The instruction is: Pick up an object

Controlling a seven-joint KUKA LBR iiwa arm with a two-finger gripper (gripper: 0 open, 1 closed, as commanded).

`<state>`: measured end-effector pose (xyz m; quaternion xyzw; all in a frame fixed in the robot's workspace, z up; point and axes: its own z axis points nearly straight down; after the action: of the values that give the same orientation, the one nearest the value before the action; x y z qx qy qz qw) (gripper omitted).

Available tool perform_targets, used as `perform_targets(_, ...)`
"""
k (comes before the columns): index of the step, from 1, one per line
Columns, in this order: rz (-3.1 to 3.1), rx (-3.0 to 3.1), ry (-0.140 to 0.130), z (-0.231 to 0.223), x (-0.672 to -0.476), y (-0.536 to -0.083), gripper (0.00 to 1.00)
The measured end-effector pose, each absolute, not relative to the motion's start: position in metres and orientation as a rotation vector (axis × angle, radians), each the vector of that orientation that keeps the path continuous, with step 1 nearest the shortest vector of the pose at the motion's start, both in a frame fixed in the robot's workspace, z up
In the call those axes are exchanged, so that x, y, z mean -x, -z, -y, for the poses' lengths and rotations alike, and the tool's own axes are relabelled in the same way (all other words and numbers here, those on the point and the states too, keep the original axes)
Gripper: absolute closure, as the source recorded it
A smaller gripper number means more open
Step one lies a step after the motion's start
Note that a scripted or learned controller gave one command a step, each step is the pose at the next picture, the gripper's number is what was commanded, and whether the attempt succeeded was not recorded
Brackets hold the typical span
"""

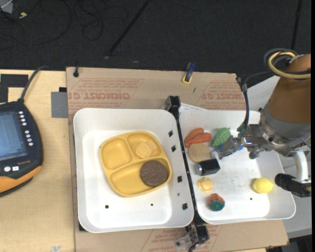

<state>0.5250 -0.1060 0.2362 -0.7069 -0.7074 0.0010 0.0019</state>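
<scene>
Big grey robot arm with its orange band [291, 96] is leaning in from the right, hanging over the right-hand shallow white plastic bin [283, 210]. To the left sits the other shallow white bin [89, 167], the two side by side on a brown cardboard sheet with red print [115, 91]. Off at the far left edge there's a grey and orange handheld control pendant with a screen [8, 148] resting on the wooden bench [47, 203]. In the left bin lies a yellow plastic tray with three compartments [115, 164]; a dark brown round cookie [154, 172] sits in its near-right compartment and a pale yellow cracker [143, 150] in the far-right one. Over in the right bin, the two-finger metal gripper [232, 147] is down among the toy food, just beside a green leafy toy vegetable [220, 137], and I can't tell how it's set from here. Left of that are an orange-red toy sausage [198, 136] and a tan rounded toy bread piece [198, 152], touching each other. A small black block [208, 166] lies just near of the gripper. Nearer still, a small pale yellow chunk [205, 184], then a red and green toy strawberry [216, 202]. A yellow toy lemon [262, 185] sits well apart to the right.
</scene>
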Motion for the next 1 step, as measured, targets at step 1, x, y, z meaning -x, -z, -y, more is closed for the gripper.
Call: perform_targets(1, 2.217, 2.218, -0.005, 0.1071, -0.5249, -0.2459, 1.0)
